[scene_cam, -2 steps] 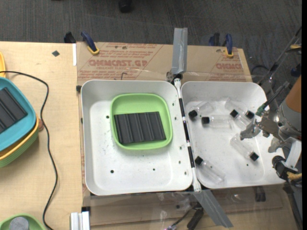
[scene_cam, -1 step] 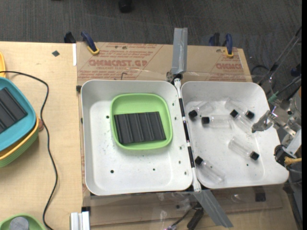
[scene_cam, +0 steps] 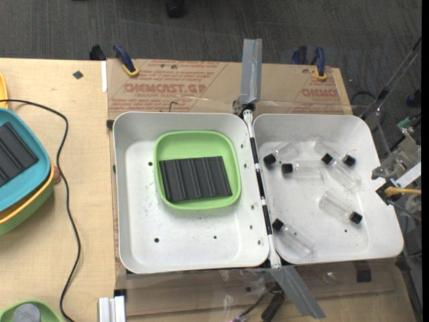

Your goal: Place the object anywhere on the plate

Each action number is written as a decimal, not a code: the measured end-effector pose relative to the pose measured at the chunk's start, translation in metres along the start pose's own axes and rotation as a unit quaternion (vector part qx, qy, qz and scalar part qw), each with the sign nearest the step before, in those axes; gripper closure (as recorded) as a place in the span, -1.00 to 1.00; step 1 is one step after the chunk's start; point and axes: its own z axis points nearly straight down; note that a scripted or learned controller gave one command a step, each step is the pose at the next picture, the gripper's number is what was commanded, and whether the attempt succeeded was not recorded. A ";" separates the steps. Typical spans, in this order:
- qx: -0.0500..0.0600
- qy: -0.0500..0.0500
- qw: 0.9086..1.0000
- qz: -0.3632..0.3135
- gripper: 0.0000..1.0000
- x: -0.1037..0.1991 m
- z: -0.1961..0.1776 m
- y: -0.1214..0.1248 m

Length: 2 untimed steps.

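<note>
Evidently the task is barely begun. Several clear vials with black caps (scene_cam: 335,210) lie scattered in the right bin (scene_cam: 375,247), none lifted. Left of that bin, the green plate (scene_cam: 231,146) sits in the left bin (scene_cam: 134,240), carrying a dark ribbed insert (scene_cam: 196,178) and no vial. At the right bin's far right rim waits the gripper (scene_cam: 395,176); whether its jaws are apart cannot be told. Picking, carrying and placing all remain.

Stacked bowls (scene_cam: 20,173) are cut off by the left edge.
</note>
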 end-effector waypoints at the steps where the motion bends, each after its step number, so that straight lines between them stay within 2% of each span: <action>1: 0.000 0.000 0.991 0.136 -1.00 -0.007 -0.006 0.028; 2: 0.000 0.000 0.991 0.136 -1.00 -0.010 -0.006 0.022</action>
